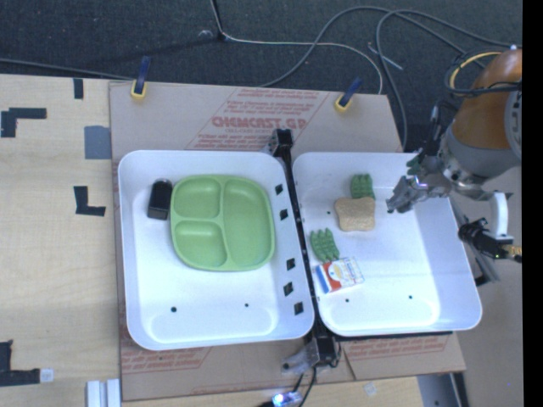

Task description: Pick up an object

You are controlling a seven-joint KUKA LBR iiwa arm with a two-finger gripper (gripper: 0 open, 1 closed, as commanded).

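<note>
The right bin (pixel 424 261) holds a tan sponge-like block (pixel 355 214), a green ridged piece (pixel 362 186) just behind it, a second green ridged piece (pixel 323 245) near the divider, and a small red, white and blue packet (pixel 339 275). My gripper (pixel 402 198) hangs over the right bin's upper right part, to the right of the tan block and apart from it. Nothing shows between its fingers. The left bin (pixel 144 295) holds a green divided plate (pixel 223 222) and a small black block (pixel 159 199) at the plate's left.
Black clips (pixel 287 219) run along the seam between the two bins. Cables (pixel 356 24) trail across the dark floor behind the bench. The arm's grey body with its orange band (pixel 492 75) stands at the right edge. The bins rest on a cardboard sheet (pixel 254 113).
</note>
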